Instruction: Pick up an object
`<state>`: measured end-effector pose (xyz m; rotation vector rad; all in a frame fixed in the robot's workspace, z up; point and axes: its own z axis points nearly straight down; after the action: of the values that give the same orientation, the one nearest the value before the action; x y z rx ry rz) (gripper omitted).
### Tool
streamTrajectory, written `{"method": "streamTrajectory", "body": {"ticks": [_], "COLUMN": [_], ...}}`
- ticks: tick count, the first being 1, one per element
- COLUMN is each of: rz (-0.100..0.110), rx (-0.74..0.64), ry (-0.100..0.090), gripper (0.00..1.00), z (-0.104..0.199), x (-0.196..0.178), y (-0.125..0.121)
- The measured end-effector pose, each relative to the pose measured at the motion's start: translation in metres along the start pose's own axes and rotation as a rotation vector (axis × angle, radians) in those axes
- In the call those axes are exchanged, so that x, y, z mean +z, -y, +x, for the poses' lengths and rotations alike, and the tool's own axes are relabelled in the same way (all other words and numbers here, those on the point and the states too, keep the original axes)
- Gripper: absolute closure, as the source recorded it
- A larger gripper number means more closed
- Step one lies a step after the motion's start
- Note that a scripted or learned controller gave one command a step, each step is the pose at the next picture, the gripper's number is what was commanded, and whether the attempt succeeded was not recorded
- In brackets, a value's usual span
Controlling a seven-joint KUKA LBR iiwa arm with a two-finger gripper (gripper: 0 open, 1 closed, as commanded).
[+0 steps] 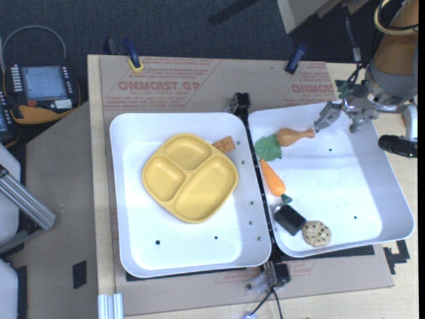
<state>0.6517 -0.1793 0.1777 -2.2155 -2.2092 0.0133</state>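
Two bins, gripper over right one beside drumstick, claw state cannot tell, carrot nearby.

- Bright, even overhead light; white bins near blown out
- Soft short shadows under yellow plate
- Far background dark
- Slight overall softness, arm edges blurry

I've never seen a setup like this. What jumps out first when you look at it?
The big yellow divided plate sits in the middle of the left bin. In the right bin, small toy foods line the left side: a chicken drumstick, a green leaf, a carrot, a black block and a cookie. The gripper hovers at that bin's far edge, by the drumstick.
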Motion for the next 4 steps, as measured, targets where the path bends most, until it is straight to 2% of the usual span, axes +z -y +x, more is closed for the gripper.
{"method": "streamTrajectory", "body": {"ticks": [1,2,3,4], "rz": [-0.015,-0.011,-0.017,-0.021], "rx": [-0.003,-0.005,-0.008,-0.008], "ry": [0.003,0.003,0.005,0.007], "gripper": [0.00,0.00,0.00,1.00], "z": [0.000,0.000,-0.001,-0.001], "x": [-0.009,0.051,0.074,0.064], "y": [-0.003,-0.011,-0.014,-0.015]}}
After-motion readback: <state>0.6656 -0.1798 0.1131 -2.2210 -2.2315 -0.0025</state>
